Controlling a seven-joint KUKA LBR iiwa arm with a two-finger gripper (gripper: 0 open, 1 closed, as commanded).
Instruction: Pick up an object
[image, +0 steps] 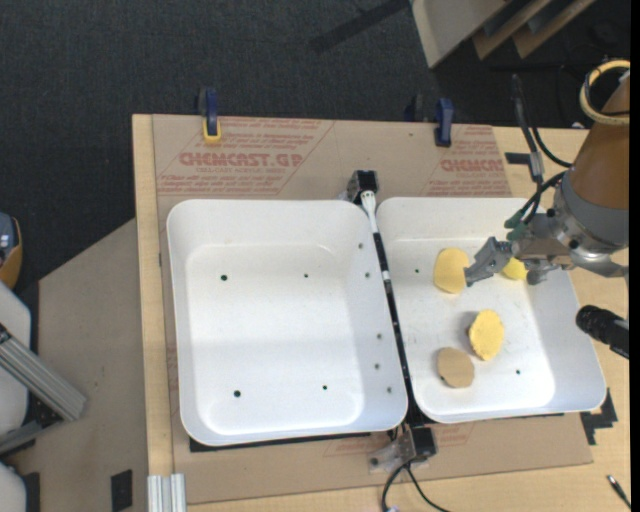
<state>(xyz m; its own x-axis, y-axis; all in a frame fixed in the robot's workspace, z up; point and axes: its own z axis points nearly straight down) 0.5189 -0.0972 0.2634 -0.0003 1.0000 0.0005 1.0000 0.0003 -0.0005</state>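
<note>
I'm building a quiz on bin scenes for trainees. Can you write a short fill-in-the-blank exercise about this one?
1. All the loose objects lie in the ____ bin.
2. The tan piece lies nearest the camera; the other pieces are ____ in colour.
3. The gripper sits just beside the yellow piece on its ____ side in the view.

Missing words: right; yellow; right

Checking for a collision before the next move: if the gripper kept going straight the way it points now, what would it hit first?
Probably the yellow piece just left of the gripper in the right bin; height is unclear from this angle, so it might pass above it.
</note>
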